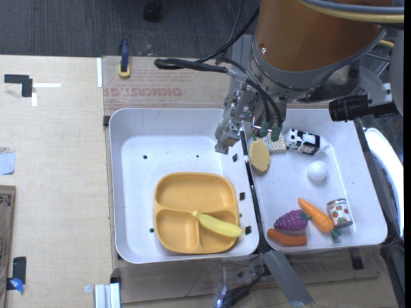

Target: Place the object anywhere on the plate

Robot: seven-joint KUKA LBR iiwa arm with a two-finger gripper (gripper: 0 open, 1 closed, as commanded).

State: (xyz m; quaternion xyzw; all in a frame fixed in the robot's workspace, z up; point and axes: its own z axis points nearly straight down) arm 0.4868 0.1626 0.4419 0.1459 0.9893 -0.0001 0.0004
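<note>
An orange-yellow divided plate sits in the left bin, toward its front. A yellow banana lies on the plate, across its front right compartment. My gripper hangs over the wall between the two bins, behind and to the right of the plate. A tan oval object shows just below the gripper at the left edge of the right bin; whether it is gripped is unclear.
The right bin holds a black-and-white cow toy, a white ball, a carrot, purple grapes, a small can and an orange sausage. Cardboard lies behind the bins.
</note>
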